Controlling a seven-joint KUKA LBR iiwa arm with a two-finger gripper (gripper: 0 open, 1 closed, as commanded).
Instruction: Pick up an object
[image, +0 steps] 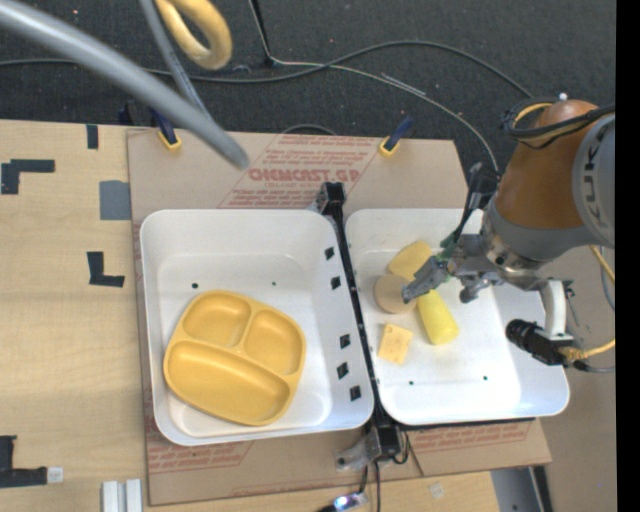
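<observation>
Several yellow food toys lie in the right bin. There is a yellow cylinder, a pale yellow lump, a tan round disc and a cheese wedge. My gripper hangs low over the bin, just above the upper end of the cylinder. It is open: one dark finger points left toward the disc and the other finger sits to the right. Nothing is held between them.
The left bin holds a yellow divided plate. A black divider runs between the bins. The arm's orange band and a black fitting overhang the right bin's right side. Cables trail behind the bins.
</observation>
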